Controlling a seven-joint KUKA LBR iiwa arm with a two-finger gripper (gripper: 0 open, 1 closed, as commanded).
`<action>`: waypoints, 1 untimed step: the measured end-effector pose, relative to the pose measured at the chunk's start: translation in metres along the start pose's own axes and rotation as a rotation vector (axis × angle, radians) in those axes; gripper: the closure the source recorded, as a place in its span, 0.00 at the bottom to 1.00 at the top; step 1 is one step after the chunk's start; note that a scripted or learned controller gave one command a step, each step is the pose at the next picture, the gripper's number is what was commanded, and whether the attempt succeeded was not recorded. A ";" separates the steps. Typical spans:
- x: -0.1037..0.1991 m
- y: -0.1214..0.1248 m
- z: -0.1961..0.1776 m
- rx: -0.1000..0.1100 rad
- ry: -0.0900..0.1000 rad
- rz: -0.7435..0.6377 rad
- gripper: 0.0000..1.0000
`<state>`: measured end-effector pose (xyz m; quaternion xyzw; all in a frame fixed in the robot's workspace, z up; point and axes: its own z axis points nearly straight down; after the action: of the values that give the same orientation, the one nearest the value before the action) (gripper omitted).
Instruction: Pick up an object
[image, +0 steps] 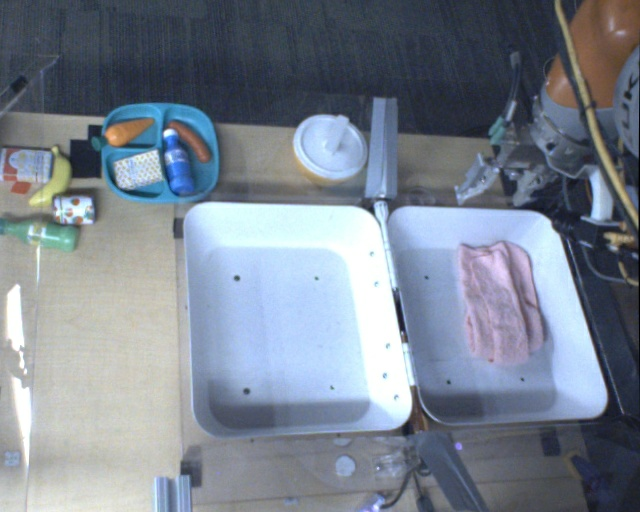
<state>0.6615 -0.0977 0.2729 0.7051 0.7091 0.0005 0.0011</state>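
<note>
A pink cloth lay crumpled lengthwise in the right bin, toward its right side. The left bin sat just beside it. The pincer hung past the far edge of the right bin, well apart from the cloth, its fingers spread apart and gripping nothing. A blue tray of toy food stood on the surface at far left.

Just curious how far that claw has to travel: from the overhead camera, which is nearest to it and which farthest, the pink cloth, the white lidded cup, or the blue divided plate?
From the gripper:
1. Pink cloth, right bin.
2. White lidded cup, behind the bins.
3. Blue divided plate, far left.
</note>
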 end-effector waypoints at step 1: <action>0.015 -0.022 0.138 0.002 0.001 -0.104 0.00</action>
<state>0.6398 -0.0830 0.1343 0.6673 0.7448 0.0001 -0.0001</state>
